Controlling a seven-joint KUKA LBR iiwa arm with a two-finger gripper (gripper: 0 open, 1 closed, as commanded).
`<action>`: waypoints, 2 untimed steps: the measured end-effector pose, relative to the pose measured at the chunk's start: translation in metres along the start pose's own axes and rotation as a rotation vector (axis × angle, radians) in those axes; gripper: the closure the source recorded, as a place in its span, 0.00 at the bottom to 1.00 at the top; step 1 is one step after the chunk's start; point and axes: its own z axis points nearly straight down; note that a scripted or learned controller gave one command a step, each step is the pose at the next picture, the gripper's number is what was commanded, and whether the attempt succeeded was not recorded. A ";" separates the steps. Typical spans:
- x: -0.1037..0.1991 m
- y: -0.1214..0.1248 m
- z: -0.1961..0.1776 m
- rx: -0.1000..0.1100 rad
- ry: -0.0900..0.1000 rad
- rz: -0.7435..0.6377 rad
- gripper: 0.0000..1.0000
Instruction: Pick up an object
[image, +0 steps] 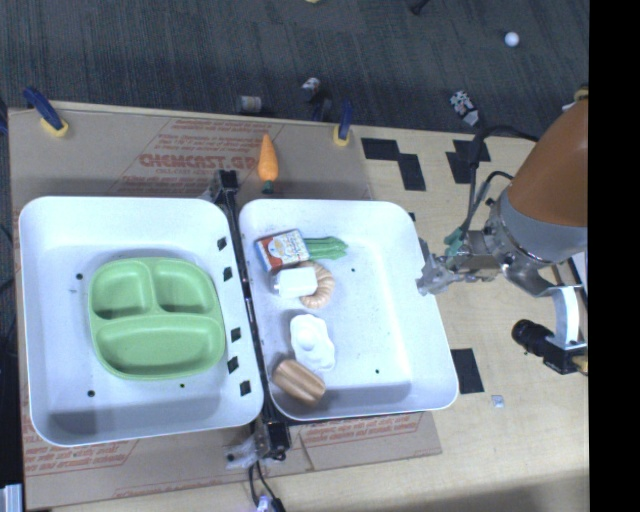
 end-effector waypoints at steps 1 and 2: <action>-0.012 -0.022 0.092 0.009 0.005 0.001 1.00; 0.018 -0.020 -0.002 0.001 0.001 0.000 1.00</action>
